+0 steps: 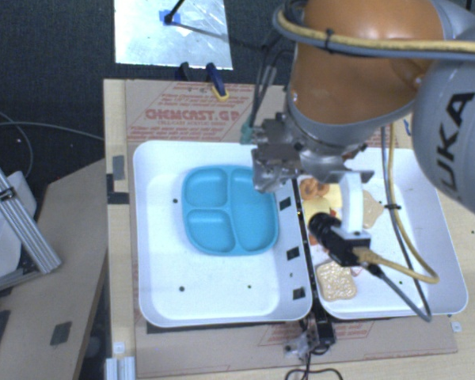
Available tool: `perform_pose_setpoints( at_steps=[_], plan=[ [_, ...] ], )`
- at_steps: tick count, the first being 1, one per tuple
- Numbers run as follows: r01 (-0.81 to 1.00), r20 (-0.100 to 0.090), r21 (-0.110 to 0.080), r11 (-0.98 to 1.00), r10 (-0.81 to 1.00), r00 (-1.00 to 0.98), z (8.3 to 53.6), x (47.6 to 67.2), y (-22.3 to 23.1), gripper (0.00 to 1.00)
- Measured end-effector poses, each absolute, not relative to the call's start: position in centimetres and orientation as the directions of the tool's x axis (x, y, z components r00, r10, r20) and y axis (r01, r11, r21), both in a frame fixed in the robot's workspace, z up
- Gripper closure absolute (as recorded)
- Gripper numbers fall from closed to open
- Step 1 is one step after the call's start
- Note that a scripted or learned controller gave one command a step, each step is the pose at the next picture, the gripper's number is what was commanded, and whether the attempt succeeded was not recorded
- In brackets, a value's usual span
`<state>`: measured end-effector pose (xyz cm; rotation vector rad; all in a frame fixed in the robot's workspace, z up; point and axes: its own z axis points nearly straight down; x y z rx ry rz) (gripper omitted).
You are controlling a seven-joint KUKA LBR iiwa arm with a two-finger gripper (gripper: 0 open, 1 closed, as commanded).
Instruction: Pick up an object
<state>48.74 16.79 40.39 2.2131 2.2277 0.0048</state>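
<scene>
A blue divided plate [226,210] lies in the left white bin [166,291]. My gripper [267,177] hangs over the plate's upper right corner, close to the wall between the two bins. In the right bin [435,279] a tan waffle-like piece [336,280] lies near the front. An orange and yellow item [313,188] shows just under the wrist, and a pale tan flat piece [372,209] lies beside it. The arm hides much of the right bin's back half.
The bins rest on a cardboard sheet [190,113] with red print. A blue-handled clamp [216,81] sits at its far edge, below a shiny metal plate [170,22]. A yellow cable [404,244] loops over the right bin.
</scene>
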Motion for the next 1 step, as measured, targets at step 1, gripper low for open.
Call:
perform_pose_setpoints(
  at_steps=[1],
  plan=[
    [1.0, -0.002, 0.0, -0.007, 1.0, 0.007, 36.81, 48.69, 9.04, 1.0]
  ],
)
